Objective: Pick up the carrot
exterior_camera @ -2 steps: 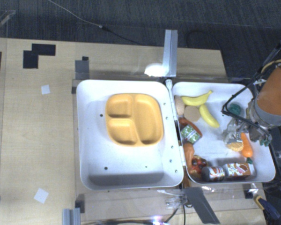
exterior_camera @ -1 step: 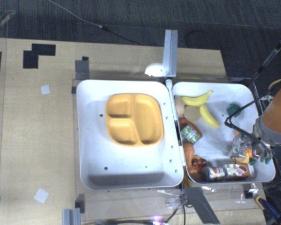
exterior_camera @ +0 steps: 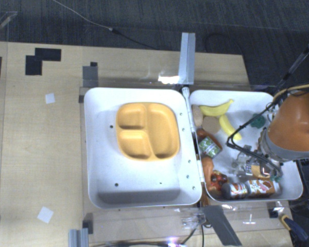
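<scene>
Gripper (exterior_camera: 250,168) sits low in the right bin (exterior_camera: 293,189), toward its near right corner, under the orange band (exterior_camera: 298,122) of the arm. Jaw state cannot be told: cables and grey wrist hardware clutter the tip, and nothing is clearly seen between the jaws. Just below the gripper, toward the near wall, a bottle (exterior_camera: 250,188) with a red and white label lies on its side; whether the gripper touches it is unclear. Left of the gripper, against the bin's left wall, lies the carrot (exterior_camera: 208,165), orange, lengthwise along the wall and apart from the gripper. Just below the carrot, left of the bottle, a small dark red item (exterior_camera: 217,179); not identifiable. Above the carrot, a packet (exterior_camera: 209,144) with a green label, tilted. Further up and left from the gripper, a beige rounded item (exterior_camera: 211,123), and a banana (exterior_camera: 224,115) curving from the far wall down toward the bin's middle. A green connector (exterior_camera: 257,120) sits on the cabling up from the gripper, beside the band. Well to the left of the gripper, past the divider, the left bin (exterior_camera: 98,153) holds a yellow tray (exterior_camera: 146,130) with three compartments, lying flat near the bin's centre. Both bins rest on the bench (exterior_camera: 36,163).
</scene>
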Available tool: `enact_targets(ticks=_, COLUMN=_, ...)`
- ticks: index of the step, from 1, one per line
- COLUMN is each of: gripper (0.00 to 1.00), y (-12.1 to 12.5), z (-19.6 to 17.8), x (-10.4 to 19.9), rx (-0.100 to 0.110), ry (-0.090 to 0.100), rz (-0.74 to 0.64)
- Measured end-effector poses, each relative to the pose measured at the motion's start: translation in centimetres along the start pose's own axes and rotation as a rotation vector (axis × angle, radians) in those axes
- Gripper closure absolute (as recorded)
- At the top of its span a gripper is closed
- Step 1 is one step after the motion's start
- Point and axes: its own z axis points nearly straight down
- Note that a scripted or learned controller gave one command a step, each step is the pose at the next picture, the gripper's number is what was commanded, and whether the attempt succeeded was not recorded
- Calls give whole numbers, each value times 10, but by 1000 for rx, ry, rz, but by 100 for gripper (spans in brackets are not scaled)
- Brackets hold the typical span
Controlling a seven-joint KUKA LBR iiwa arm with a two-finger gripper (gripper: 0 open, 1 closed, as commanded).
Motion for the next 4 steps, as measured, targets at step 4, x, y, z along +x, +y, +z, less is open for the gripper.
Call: enact_targets(ticks=4, gripper=100, y=-62, z=-4, x=-6, rx=-2, ry=14, rz=-181)
